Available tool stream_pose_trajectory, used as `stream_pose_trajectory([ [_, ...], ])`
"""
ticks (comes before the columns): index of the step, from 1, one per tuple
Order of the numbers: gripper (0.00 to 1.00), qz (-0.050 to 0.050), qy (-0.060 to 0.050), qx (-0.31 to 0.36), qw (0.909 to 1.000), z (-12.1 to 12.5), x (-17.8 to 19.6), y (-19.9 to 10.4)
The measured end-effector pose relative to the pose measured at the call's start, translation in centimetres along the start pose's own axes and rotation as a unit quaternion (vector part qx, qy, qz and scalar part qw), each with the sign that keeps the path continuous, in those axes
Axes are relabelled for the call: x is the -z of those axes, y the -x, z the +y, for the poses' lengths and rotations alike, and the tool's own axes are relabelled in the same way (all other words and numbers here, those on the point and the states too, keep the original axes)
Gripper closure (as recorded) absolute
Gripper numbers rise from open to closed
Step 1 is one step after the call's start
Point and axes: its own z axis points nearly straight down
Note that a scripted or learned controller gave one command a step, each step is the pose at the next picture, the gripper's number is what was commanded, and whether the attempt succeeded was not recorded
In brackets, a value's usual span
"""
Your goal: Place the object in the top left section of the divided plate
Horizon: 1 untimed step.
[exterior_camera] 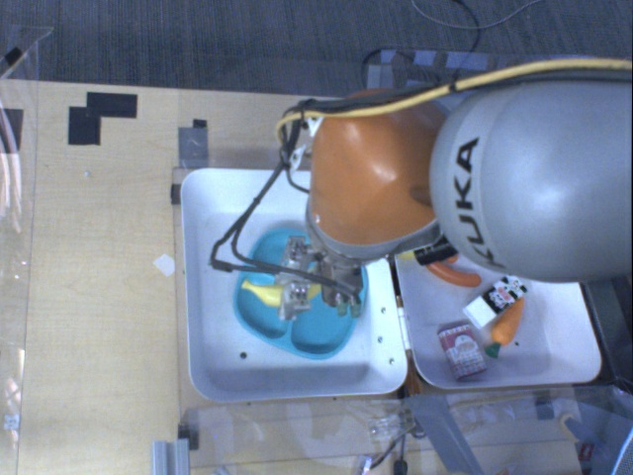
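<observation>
A blue divided plate [321,336] lies in the left white bin [210,265]. On the plate's left section rests a yellow banana-like object [261,292], its right end running under the wrist. My gripper [316,303] hangs low over the middle of the plate, just right of the yellow object. It is open, its two metal fingers [290,305] standing apart with the object's right tip between them, not clamped. The orange wrist band and grey arm hide the plate's upper right part.
The right bin [569,359] holds an orange-red sausage shape [457,274], a small carrot [506,323], a white and black piece [497,297] and a small printed box [462,349]. A black cable [242,228] loops from the wrist over the left bin.
</observation>
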Motion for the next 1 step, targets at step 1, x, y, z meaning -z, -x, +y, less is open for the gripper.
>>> stream_pose_trajectory([
  [1, 1.0, 0.002, -0.001, -0.059, 0.9983, 4.14, -6.08, -0.19],
])
